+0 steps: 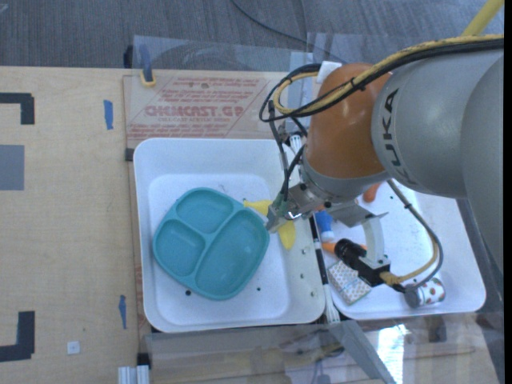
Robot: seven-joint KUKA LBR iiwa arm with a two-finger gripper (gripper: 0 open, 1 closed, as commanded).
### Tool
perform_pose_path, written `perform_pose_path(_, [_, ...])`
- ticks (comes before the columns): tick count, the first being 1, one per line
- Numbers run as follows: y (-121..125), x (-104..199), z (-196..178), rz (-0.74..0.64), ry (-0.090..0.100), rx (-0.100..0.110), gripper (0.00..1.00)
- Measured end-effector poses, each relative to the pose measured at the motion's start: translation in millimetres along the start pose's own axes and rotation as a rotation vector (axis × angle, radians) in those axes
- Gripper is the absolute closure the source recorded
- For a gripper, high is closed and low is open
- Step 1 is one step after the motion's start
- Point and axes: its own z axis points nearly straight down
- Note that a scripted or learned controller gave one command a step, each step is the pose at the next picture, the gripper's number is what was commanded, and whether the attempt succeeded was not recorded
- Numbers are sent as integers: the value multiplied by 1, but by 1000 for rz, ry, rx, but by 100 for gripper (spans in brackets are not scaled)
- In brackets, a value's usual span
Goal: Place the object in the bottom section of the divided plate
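Gripper [282, 212]: dark grey/metal w/ a greenish glint at the tip. Touching it, a bright yellow object [272, 218], plain, no pattern. Just left of the gripper, divided plate [211, 243]: solid teal-blue, same shade across all sections. Under & around it, left bin [156, 174]: white w/ a few small dark specks. Above the gripper, arm's band [344, 126]: orange; rest of arm [448, 110] grey w/ black lettering. Right of the gripper, right bin [464, 286]: white. In it, below-right of the gripper: a card-like item [349, 280], white w/ fine speckled/dotted pattern. Farther right, small item [432, 291]: white w/ red dots. Bench [64, 214] far left: pale wood, w/ blue tape bits.
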Motion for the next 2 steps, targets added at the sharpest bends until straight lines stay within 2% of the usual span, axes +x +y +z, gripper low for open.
perform_pose_path(1, [18, 54, 33, -21, 0, 1, 100])
perform_pose_path(2, [18, 54, 33, -20, 0, 1, 0])
